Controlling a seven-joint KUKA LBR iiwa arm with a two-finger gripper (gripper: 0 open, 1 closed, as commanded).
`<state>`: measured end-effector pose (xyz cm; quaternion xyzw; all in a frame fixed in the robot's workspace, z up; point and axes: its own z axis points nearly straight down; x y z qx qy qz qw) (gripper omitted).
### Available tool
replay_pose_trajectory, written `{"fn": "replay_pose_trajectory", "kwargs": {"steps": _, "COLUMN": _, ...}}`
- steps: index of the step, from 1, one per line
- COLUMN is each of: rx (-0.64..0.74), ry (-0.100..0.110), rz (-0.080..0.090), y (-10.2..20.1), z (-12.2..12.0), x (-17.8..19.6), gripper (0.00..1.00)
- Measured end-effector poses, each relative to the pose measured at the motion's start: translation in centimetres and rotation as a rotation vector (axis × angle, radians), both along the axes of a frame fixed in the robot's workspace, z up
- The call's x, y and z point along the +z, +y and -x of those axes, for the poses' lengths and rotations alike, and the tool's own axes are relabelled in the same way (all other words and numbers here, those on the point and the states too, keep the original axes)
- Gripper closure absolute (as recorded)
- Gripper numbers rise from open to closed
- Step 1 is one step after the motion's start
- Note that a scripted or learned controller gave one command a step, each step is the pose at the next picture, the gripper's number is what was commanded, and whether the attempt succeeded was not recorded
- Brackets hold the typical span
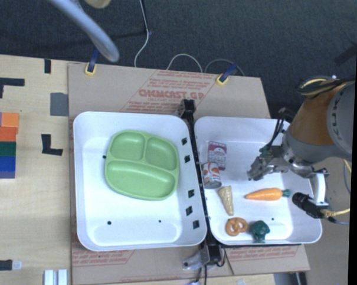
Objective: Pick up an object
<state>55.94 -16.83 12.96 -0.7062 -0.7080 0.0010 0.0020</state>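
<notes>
Where the end effector [259,169] hovers, grip unreadable, lies a smooth orange carrot [263,195].

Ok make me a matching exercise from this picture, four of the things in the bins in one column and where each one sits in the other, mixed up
Things:
1. green divided plate
2. carrot
3. pretzel
4. can

Places:
A. right bin, near its front edge, beside the broccoli
B. left bin, by itself
C. right bin, close to the divider, far side
D. right bin, just below the gripper

Pairs: 1-B, 2-D, 3-A, 4-C
</notes>
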Motion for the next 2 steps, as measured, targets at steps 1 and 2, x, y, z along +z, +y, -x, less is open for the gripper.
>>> {"fn": "replay_pose_trajectory", "kwargs": {"steps": 1, "rx": 0.0, "ry": -0.002, "rz": 0.001, "y": 0.0, "z": 0.5, "x": 5.7, "gripper": 1.0}}
{"fn": "replay_pose_trajectory", "kwargs": {"steps": 2, "rx": 0.0, "ry": -0.004, "rz": 0.002, "y": -0.3, "z": 0.8, "x": 11.6, "gripper": 1.0}}
